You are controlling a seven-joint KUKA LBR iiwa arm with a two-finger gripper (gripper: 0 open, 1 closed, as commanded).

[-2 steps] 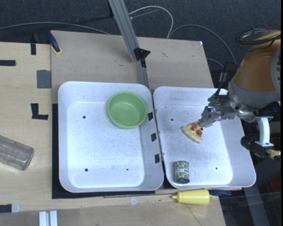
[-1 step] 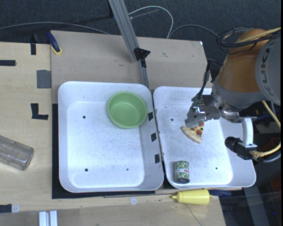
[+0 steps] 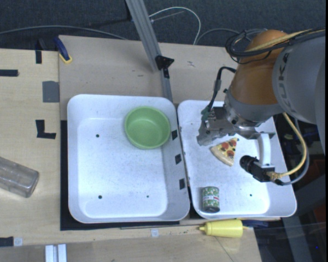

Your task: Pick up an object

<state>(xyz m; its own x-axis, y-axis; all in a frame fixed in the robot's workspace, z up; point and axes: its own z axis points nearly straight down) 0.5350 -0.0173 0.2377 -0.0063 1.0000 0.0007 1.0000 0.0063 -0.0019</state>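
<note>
The pale wooden table (image 3: 22, 108) carries two white bins, touching side by side: the left bin (image 3: 82, 201) and the right bin (image 3: 281, 203). A clear plastic cylinder (image 3: 11, 174) lies well left of them. A yellow bottle (image 3: 223, 228) lies just before the right bin's front rim.

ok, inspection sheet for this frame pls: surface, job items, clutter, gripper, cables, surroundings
Surface: two white bins, left bin and right bin, side by side on a bench.
Job's things: green bowl in left bin; pizza slice and small can in right bin.
Clutter: yellow bottle below right bin; clear tube at far left.
Gripper: gripper low in right bin beside pizza slice.
Cables: black cable on the wrist; white cable behind bench.
Surroundings: metal pole, dark floor.
</note>
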